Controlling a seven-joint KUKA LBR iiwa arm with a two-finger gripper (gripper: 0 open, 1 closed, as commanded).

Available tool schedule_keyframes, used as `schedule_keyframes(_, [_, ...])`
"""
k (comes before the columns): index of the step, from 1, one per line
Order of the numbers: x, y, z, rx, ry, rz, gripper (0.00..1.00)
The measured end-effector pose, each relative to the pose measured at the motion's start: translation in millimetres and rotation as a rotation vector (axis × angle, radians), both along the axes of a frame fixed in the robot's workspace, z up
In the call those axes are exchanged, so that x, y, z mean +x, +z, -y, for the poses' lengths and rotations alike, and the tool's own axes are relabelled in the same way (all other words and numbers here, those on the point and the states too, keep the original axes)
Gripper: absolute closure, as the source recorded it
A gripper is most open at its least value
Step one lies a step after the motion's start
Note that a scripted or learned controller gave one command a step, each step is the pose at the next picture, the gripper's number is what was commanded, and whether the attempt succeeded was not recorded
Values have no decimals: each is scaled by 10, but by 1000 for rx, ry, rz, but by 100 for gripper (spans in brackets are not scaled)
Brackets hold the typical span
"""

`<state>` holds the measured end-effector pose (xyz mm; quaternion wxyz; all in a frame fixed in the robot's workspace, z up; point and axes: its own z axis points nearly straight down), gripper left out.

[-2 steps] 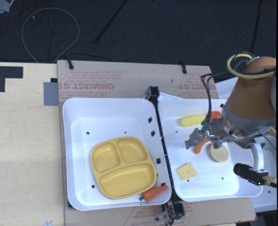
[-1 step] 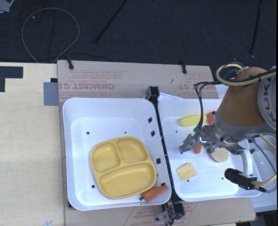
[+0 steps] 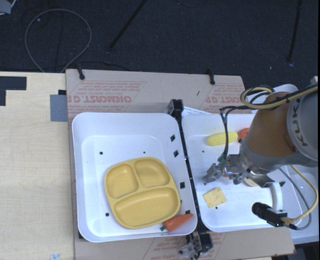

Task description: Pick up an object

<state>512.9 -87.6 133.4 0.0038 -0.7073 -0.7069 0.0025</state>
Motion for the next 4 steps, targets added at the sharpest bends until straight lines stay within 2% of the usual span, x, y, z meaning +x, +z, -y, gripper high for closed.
schedule_keyframes(1, [-6, -481, -7, -1, 0, 5, 0])
schedule_keyframes(2, [5, -348, 7, -1, -5, 7, 100])
schedule_keyframes(3, [-89, 182, 54, -2, -4, 9, 100])
schedule_keyframes(4, [-1, 654, 18, -2, 2, 11, 100])
